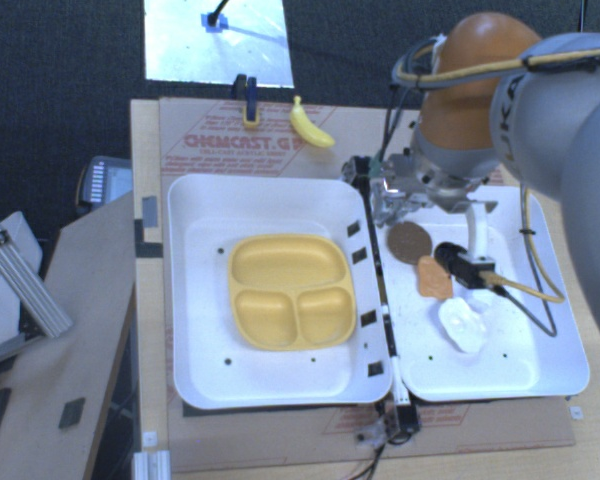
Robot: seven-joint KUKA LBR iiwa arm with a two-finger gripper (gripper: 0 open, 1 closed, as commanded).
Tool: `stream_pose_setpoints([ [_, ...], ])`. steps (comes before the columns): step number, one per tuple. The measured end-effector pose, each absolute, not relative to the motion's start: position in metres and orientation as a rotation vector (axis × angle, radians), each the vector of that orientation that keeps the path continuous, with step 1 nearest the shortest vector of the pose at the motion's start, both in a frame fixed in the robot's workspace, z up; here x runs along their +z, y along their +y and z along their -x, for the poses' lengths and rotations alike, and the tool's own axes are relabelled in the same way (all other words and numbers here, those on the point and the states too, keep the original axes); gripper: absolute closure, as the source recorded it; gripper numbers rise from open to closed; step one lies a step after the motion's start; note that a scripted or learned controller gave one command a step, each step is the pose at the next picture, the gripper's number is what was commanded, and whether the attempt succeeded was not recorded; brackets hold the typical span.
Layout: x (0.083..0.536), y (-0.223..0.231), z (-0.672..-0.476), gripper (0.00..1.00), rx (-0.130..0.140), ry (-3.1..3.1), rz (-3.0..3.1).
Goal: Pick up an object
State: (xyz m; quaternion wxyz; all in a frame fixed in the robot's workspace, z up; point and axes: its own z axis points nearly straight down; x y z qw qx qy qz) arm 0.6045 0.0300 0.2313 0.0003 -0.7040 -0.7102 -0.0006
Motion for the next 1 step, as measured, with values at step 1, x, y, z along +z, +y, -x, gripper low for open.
stream_pose_setpoints([
  [1, 0.2288, 0.0727, -0.6067, 1.00, -0.003, -2.231, 2.213],
])
